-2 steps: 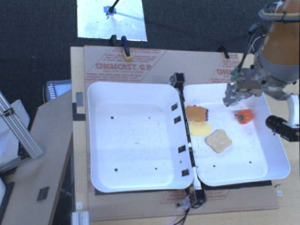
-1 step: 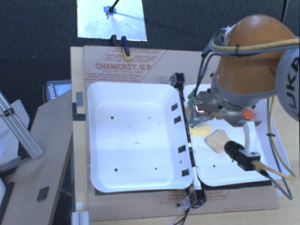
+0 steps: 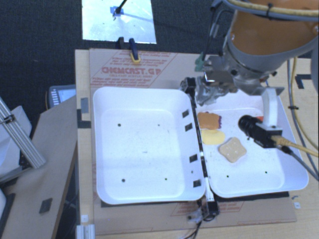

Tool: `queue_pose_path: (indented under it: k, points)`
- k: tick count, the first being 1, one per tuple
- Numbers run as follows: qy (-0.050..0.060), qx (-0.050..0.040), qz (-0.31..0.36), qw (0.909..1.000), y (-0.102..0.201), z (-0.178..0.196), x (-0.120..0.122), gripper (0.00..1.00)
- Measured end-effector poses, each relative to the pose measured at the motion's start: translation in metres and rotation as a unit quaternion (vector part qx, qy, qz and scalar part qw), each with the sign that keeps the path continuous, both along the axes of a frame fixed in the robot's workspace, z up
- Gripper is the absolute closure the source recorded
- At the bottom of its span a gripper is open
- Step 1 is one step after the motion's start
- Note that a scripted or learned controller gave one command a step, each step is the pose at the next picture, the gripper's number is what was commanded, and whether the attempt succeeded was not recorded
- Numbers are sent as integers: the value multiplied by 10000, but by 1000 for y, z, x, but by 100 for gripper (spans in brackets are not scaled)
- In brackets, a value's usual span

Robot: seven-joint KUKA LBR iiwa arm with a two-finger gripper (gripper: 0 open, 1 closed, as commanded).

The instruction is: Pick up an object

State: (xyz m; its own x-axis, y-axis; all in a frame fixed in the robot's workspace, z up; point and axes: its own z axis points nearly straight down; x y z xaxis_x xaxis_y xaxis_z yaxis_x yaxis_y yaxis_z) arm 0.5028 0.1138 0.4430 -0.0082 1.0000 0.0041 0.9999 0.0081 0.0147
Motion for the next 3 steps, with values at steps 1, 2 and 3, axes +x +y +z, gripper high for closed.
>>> queue_pose_path:
  k: [1, 2, 3]
  points:
    - [66, -14, 1, 10000, 51, -20, 29, 100]
    - [88, -12, 24, 10000, 126, -45, -19, 100]
    - [62, -26, -50, 10000, 119, -80, 78, 100]
